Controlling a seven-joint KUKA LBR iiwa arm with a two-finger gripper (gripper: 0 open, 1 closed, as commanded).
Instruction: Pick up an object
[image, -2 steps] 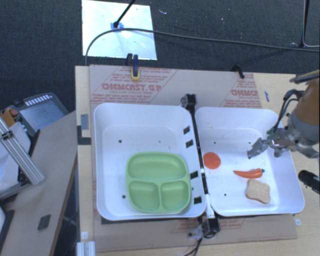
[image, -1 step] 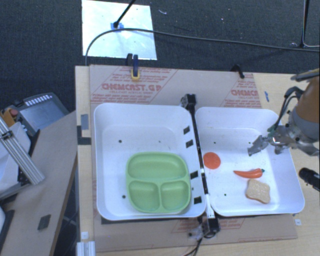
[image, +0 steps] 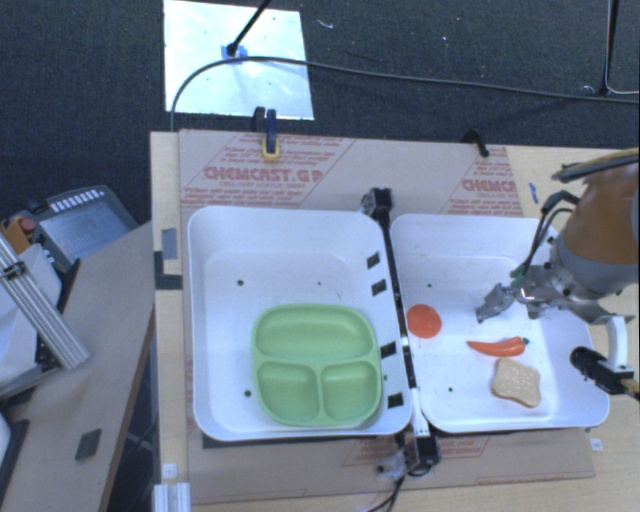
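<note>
**Jaws poised just above red pepper in right bin**

The gripper (image: 495, 303) is seen low over the right bin (image: 470, 240), reached in from the right on the grey arm (image: 600, 240) with its orange band. Whether the jaws are wide or narrow cannot be told from this slanted overhead view; nothing is seen held between them.

Three items are laid on the floor of the right bin. The red pepper (image: 497, 347), with its green stem at the right end, is stretched roughly left to right, its long axis lying nearly level across the view. It is placed just below the gripper in the view, nearer than anything else. The orange disc (image: 424, 321) is set to the left of the gripper, near the divide between the bins, and the piece of toast (image: 516, 383) lies just beyond the pepper, toward the front wall.

The pepper is judged the likeliest target: a short shift toward the front of the counter would be needed, with the jaws closed across its narrow width rather than along its length.

A green divided plate (image: 318, 365) is rested in the left bin (image: 220, 260), well apart from the arm.
</note>
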